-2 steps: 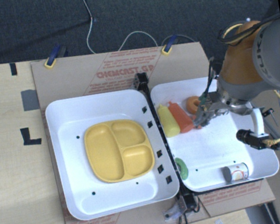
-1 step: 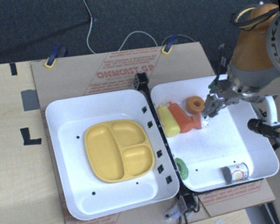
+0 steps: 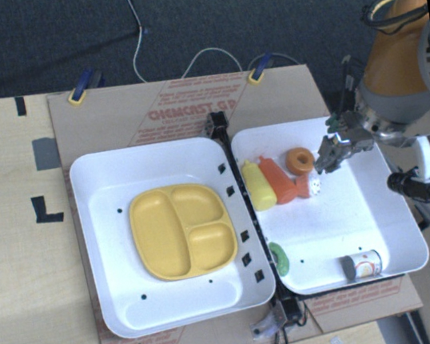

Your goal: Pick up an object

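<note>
The pincer (image 3: 328, 159) hovers low in the right bin (image 3: 383, 213); whether it is open I cannot tell. The orange ring (image 3: 300, 160) lies just left of it, toward the divider.

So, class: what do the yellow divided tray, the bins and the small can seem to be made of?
Yellow divided tray: likely moulded plastic, matte, one even colour, rounded compartments. White bins: probably plastic too, smooth, slightly glossy, with rounded corners. Small can: looks like metal with a printed label and a dark grey end, though it is too small to be sure.
</note>
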`<state>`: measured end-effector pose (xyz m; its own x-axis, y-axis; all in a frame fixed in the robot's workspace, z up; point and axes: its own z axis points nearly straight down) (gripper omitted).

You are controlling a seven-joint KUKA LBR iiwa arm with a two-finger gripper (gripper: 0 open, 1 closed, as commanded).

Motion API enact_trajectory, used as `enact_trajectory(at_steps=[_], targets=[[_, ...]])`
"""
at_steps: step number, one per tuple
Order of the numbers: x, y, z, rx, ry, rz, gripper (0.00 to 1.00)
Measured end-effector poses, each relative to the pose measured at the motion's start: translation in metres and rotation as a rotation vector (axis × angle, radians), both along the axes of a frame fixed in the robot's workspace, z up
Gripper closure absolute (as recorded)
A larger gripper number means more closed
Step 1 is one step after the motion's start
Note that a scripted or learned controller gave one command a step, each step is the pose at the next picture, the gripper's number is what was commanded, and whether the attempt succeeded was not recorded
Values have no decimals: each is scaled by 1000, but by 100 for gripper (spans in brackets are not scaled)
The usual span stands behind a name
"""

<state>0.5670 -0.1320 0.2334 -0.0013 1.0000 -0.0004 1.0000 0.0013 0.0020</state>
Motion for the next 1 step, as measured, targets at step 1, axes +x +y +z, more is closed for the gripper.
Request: enact_trajectory(at_steps=[1], targets=[[15, 55, 5, 3, 2, 6, 100]])
